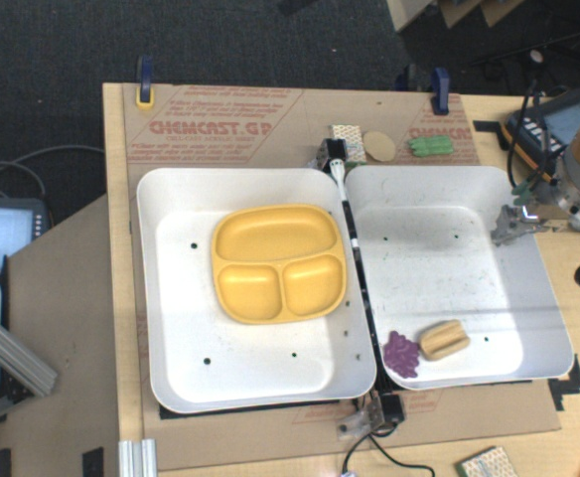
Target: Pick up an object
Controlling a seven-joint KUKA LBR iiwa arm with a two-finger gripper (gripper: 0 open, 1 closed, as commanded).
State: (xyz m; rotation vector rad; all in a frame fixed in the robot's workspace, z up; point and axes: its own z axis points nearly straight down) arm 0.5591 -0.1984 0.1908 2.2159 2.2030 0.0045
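- Grey metal is reaching in from the right edge of the camera view: the arm's wrist is sitting over the right rim of the right bin [528, 276], with the gripper [502, 229] pointing left, low above the bin's upper right part.
- Whether the gripper's fingers are spread or closed cannot be told at this size; nothing is showing between them.
- A tan bread-like piece [444, 340] is lying near the right bin's front edge, well apart from the gripper, with a purple grape bunch [401, 354] just beside it on the left, close to touching.
- A yellow three-compartment plate [279, 262] is sitting in the middle of the left bin [171, 296], its compartments holding nothing.
- Behind the bins, a green object [431, 147] and a round tan object [378, 146] are resting on the cardboard sheet [220, 127] covering the bench.
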